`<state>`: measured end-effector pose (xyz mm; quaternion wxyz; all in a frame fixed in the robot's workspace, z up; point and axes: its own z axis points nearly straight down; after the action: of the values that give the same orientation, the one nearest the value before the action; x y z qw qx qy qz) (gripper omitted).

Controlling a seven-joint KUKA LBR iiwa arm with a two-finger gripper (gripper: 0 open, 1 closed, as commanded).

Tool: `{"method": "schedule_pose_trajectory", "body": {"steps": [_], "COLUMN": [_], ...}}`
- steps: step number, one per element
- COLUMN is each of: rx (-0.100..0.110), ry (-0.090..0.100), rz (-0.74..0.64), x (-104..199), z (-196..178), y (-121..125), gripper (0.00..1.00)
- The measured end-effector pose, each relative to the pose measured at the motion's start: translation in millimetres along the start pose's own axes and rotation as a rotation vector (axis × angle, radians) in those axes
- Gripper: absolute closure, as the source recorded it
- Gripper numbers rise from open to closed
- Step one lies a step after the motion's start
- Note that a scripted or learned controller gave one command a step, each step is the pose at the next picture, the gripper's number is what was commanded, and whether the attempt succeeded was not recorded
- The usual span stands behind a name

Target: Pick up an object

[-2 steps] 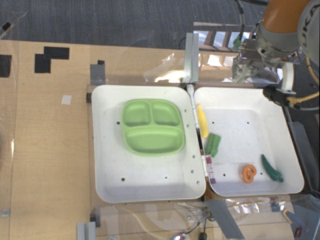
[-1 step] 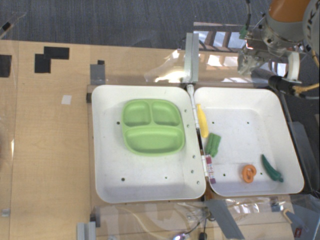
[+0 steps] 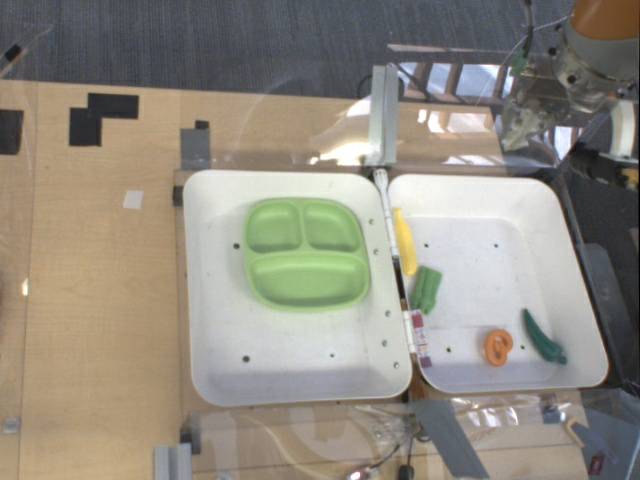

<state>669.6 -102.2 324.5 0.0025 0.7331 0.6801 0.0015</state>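
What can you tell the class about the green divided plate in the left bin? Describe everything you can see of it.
The green divided plate is a light green, rounded-corner tray that looks like matte plastic. It has three compartments: two smaller ones at the far side and one wide one nearer the camera, all holding nothing. It lies flat and right side up on the floor of the left bin, roughly central, slightly toward the far side. Only the bin floor touches it.

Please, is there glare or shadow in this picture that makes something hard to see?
Camera view: bright glare on the shiny metal plate behind the bins; soft shadow along the near wall of the left white bin; the grey gripper looks blurred, its fingers unclear.
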Motion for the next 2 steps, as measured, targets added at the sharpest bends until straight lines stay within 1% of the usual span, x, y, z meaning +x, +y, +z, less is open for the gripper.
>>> {"method": "schedule_pose_trajectory", "body": {"steps": [1,2], "rx": [0.000,0.003], "ry": [0.000,0.001], "rz": [0.000,0.255], "x": [0,-17], "z": [0,74], "y": [0,-55], "gripper": [0.00,0.00]}}
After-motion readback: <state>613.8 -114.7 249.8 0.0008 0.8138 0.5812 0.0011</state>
